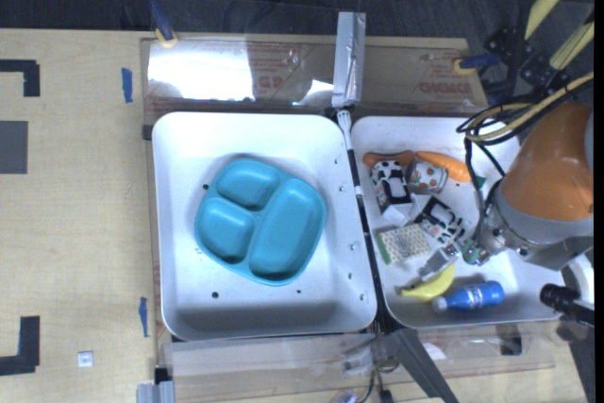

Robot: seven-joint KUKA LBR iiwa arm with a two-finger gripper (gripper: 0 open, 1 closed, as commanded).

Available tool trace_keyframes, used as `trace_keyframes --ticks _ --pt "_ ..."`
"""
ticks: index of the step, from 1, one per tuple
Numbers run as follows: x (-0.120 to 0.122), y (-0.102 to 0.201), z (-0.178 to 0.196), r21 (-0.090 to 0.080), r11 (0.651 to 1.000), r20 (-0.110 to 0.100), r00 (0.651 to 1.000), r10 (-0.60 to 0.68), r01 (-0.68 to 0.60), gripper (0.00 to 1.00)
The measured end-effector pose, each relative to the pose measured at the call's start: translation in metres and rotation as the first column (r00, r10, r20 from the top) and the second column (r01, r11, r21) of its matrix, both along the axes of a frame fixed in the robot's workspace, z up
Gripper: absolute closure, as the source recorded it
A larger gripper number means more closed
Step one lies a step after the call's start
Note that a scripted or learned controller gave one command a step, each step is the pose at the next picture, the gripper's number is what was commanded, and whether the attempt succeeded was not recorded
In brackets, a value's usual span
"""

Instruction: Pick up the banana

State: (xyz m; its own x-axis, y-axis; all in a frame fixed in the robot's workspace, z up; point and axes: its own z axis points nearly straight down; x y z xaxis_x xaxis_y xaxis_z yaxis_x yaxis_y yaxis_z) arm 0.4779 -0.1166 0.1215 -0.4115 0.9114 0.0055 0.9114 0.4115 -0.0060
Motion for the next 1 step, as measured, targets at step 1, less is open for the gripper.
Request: trace_keyframes --ticks 1 --pt "-0.0008 0.0000 0.0064 0.002 1.000 -0.005 1.000 -0.003 0.003 1.00"
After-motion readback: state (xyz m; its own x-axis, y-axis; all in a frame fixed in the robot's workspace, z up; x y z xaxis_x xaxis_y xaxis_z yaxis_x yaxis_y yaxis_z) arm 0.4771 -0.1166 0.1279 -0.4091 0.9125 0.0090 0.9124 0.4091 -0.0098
